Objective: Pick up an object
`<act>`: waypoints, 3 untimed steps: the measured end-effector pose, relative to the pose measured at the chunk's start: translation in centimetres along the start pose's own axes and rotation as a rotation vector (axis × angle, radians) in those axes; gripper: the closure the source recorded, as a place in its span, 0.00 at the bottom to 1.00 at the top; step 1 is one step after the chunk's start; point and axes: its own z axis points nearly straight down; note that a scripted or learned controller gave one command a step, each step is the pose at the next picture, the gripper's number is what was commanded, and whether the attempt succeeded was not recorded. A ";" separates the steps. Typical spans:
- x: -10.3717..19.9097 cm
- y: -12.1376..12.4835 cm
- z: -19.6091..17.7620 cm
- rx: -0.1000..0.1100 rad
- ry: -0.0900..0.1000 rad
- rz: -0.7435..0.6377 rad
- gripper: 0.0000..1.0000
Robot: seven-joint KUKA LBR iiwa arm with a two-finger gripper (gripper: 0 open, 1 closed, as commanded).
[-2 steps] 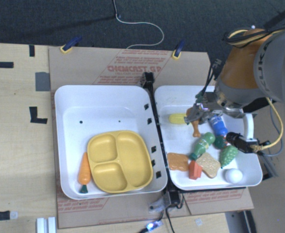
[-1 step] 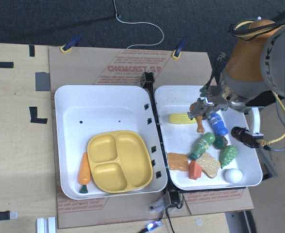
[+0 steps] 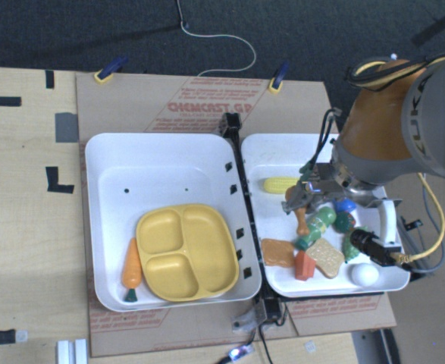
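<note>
The right bin is the landmark here. The arm reaches in from its far-right side, and the jaws hang low over the bin's middle — whether they are wide or narrow I cannot tell, since the wrist hides the tips.

The relation that matters: the corn cob lies just beside the jaws, toward the bin's left wall, its long axis running roughly across the bin, left to right. The rest of the clutter sits toward the bin's near edge, below the jaws — a green piece and a blue one touching each other, a speckled toast slice, an orange flat piece, a small red block and a white ball in the near-right corner. My judgement is that the corn is the likeliest target, being nearest and lying apart from the heap.

It looks yellow, short and rounded — likely smooth, so a grip across its narrow width would suit.

Left of this bin, the left bin holds a yellow divided plate with a carrot beside it.
</note>
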 end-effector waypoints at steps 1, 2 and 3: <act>-1.4 0.8 0.0 -0.003 -0.001 0.001 1.00; -1.5 0.1 0.5 -0.002 -0.002 0.002 1.00; -0.6 0.2 1.0 -0.002 -0.002 0.001 1.00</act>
